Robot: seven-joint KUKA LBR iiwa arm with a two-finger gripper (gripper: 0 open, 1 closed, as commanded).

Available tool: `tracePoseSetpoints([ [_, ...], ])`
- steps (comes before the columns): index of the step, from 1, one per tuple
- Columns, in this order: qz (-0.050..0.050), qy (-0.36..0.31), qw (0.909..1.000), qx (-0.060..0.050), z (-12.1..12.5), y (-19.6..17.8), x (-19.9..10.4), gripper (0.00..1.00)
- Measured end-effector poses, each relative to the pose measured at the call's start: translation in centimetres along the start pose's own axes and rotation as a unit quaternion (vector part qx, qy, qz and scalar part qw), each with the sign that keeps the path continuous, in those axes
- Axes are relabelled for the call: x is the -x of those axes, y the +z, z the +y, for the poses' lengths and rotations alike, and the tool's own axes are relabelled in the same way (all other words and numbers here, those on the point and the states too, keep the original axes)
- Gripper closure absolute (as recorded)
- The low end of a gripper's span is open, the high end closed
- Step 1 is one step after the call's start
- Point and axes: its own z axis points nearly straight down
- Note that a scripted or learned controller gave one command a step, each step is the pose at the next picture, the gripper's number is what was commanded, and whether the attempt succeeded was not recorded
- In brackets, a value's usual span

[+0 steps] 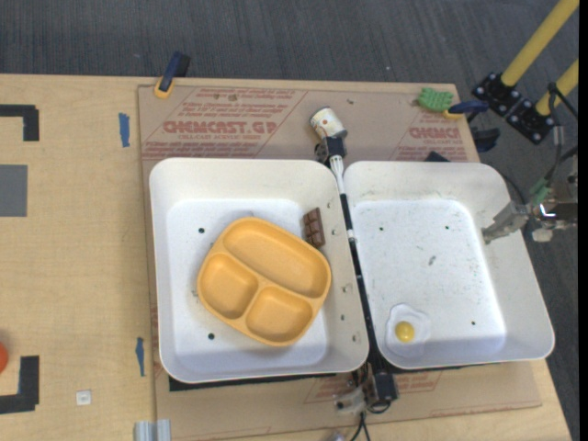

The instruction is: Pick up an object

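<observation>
You have two shallow white bins side by side on the table, which is tan wood with a brown cardboard sheet under the bins. In the left bin a yellow divided plate with three compartments lies flat, tilted on the diagonal, taking up most of the floor. Just beyond its far right corner a small brown chocolate-like bar rests against the bin's right wall, close to the plate's rim. In the right bin the one object is a toy fried egg, white with a yellow yolk, lying in the near left corner, well apart from everything else; the bin floor around it is speckled with small dark marks. At the far right edge, beside the right bin's far right rim, you can see a grey metallic part of the arm's tool, outside the bin floor and well away from the egg; I cannot tell how it stands. A small white and black device sits at the far end of the seam between the bins.
</observation>
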Motion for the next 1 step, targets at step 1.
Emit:
tracePoseSetpoints([
  [1,0.001,0.07,0.9976,-0.001,-2.49,13.77,-0.17,0.0],
])
